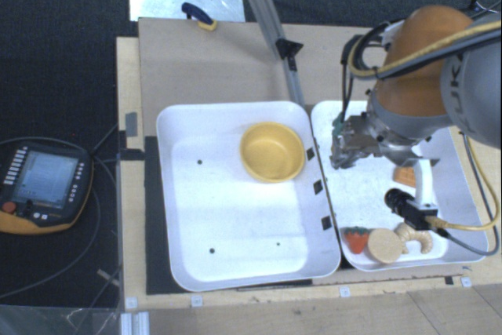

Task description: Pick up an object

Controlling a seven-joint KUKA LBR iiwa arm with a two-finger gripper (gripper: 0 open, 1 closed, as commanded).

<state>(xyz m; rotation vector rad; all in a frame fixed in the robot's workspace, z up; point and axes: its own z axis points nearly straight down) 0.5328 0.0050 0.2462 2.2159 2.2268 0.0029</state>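
**Nothing lifted yet: arm hangs over the right bin**

The gripper (345, 149) sits low over the right bin (459, 192), near its left wall; whether the jaws are apart or together I cannot tell. No object is seen between them. Candidates lie at that bin's near end: a strawberry-like toy (357, 239), a tan disc (384, 245). A yellow bowl (271, 151) rests in the left bin (188, 208). The pick seems undone

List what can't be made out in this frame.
- tool: finger state, blurred and dark under the wrist.
- orange item: partly hidden by the arm, identity unclear.
- objects in the right bin's near corner: small, overlapping, edges hard to separate.
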